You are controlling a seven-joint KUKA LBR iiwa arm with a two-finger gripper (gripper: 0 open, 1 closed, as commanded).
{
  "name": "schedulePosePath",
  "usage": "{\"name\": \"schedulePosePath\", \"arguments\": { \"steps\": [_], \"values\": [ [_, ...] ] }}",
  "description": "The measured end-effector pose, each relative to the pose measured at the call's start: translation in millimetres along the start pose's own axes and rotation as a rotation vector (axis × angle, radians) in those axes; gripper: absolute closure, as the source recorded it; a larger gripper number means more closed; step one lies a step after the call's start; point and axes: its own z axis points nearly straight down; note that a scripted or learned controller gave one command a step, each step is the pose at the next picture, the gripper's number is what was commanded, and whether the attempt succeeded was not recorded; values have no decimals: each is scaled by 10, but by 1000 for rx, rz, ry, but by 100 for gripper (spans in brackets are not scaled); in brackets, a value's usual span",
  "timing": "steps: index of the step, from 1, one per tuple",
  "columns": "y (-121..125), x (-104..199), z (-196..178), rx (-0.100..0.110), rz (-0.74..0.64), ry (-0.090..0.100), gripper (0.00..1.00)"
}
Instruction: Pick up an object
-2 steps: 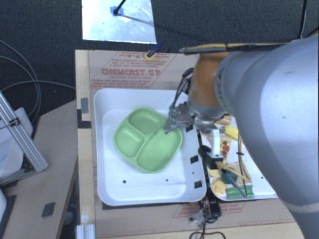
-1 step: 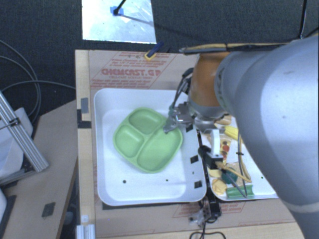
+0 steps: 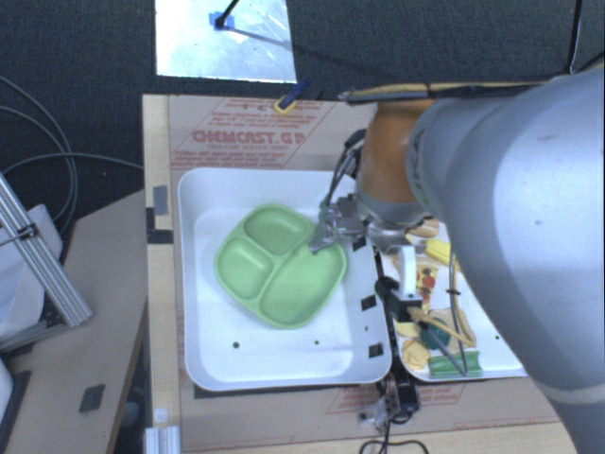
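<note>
Behind the left bin [image 3: 203, 253], red cardboard [image 3: 248, 132] lettering reads "CHEMCAST GP".

Dark carpeted floor around a tan bench

Black cables [image 3: 57, 164] loop over the carpet [image 3: 76, 55] on the left; a shiny sheet [image 3: 225, 28] lies beyond the bench's [image 3: 99, 282] far edge.

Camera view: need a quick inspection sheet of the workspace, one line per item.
Surface: two white bins side by side; left bin, right bin mostly covered by the arm.
Job's things: green divided plate lying flat in the left bin.
Clutter: small mixed items, yellow and green among them, in the right bin.
Grippers: claw at the plate's upper right rim.
Cables: black cables on the dark floor at left.
Surroundings: cardboard sheet under the bins; aluminium rail at left.
</note>
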Motion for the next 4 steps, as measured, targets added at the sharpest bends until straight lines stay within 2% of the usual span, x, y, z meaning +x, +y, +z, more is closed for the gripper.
{"name": "schedulePosePath", "arguments": {
  "steps": [4],
  "values": [
    [21,-2,8,0,3,1,0]
  ]
}}
